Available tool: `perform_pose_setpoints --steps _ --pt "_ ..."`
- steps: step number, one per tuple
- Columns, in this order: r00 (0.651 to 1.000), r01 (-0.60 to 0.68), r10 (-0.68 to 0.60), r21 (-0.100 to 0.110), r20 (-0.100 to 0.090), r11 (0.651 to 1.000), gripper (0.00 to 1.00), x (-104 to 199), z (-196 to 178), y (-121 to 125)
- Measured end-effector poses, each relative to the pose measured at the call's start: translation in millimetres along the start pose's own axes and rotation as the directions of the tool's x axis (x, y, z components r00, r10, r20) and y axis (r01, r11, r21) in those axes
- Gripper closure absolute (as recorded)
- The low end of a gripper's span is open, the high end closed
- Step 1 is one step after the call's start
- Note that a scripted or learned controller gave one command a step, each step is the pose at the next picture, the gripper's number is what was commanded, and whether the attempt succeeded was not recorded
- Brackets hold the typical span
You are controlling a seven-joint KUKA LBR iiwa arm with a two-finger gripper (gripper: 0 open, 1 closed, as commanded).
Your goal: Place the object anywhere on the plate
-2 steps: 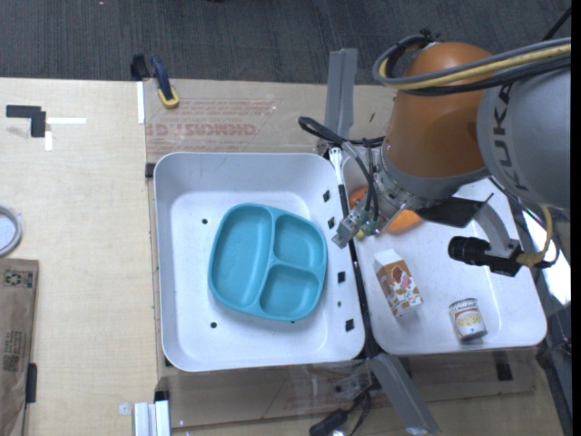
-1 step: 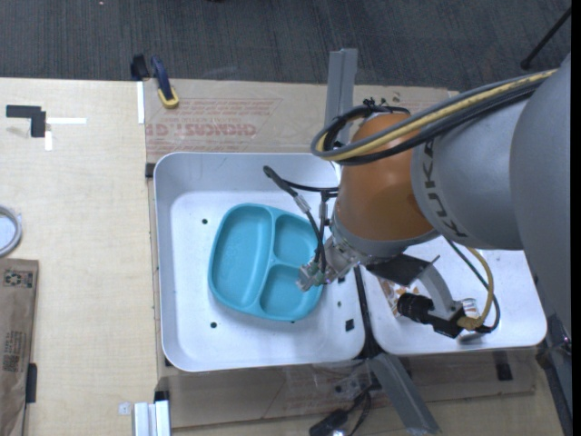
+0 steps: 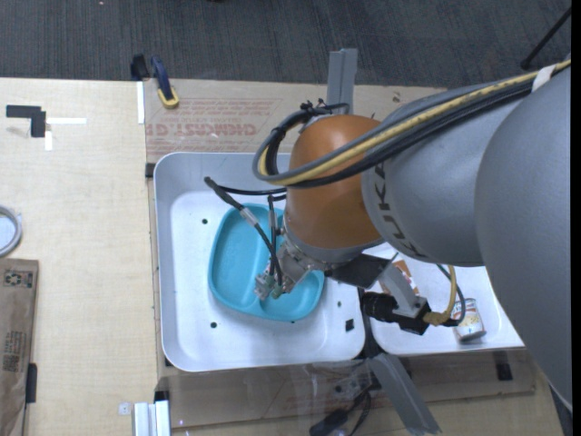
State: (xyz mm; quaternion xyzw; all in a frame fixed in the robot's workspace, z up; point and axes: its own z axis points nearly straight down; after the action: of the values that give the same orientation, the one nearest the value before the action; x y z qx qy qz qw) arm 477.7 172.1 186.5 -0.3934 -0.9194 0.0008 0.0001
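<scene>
Camera view: we record a light wooden bench [image 3: 82, 198] carrying, at its left, a black L-shaped bracket [image 3: 27, 116], a clear ring-shaped tape roll [image 3: 5, 231] at the frame edge and a brown printed cardboard pack [image 3: 16, 323]. A blue-handled clamp [image 3: 162, 80] lies at the corner of a brown cardboard sheet with red lettering [image 3: 218, 116] behind the bins. The grey arm with its orange band [image 3: 331, 189] and a yellow-and-black hose [image 3: 427, 112] cover most of the right side, including much of the right shallow white bin [image 3: 508, 339]. Its visible part holds a small silver can-like item [image 3: 470, 325] and an orange-and-white item [image 3: 405, 284], partly hidden. The left shallow white bin [image 3: 182, 243] holds the blue oval plastic plate [image 3: 238, 262]. The two-finger gripper [image 3: 272, 284] hangs over the plate's right part, black cables trailing beside it. A small grey-green object [image 3: 266, 288] shows at its tip, over the plate. We cannot tell whether the pincer is released or clenched, nor whether the object rests on the plate.
</scene>
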Motion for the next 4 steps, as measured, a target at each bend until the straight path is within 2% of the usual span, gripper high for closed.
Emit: perform_pose_setpoints --steps 1,2,3,4 --pt "0.998 -0.066 0.066 -0.001 0.001 0.998 1.0 -1 -109 1" --pt "0.999 0.035 -0.035 0.002 0.0 0.999 1.0 12 -50 31" --pt "0.999 0.033 -0.033 0.003 0.0 0.999 1.0 37 -34 35" --pt "0.954 -0.301 0.301 0.004 -0.001 0.954 1.0 -4 15 -4"
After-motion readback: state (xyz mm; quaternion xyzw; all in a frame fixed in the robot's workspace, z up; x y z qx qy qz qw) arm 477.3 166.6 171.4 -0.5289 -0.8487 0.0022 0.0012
